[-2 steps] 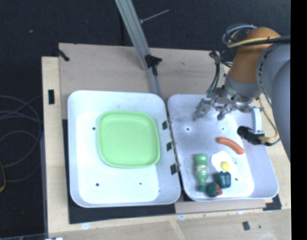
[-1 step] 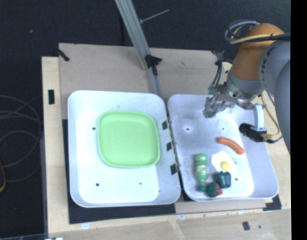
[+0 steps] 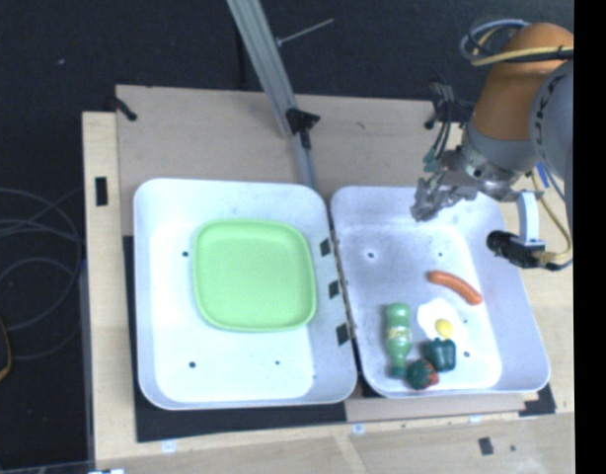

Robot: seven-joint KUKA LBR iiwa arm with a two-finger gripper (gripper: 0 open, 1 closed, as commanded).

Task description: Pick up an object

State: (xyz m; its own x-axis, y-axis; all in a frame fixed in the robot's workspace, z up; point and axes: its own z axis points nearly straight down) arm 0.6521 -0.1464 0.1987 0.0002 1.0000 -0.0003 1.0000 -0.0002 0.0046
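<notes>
Now we hang our two-finger gripper (image 3: 426,208) over the far edge of the right-hand white bin (image 3: 382,215); whether it is parted or closed we cannot tell. Our likeliest target, the slim orange sausage-shaped toy (image 3: 455,285), lies nearer the camera, its long axis slanting toward the bin's right corner.

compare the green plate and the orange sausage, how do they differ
The green plate is pale green, wide, flat and squarish; the orange sausage is thin, long and far smaller. The plate lies in the left bin; the sausage lies in the right bin, near other small toys. Both rest on a white bin floor, apart from the gripper.
</notes>
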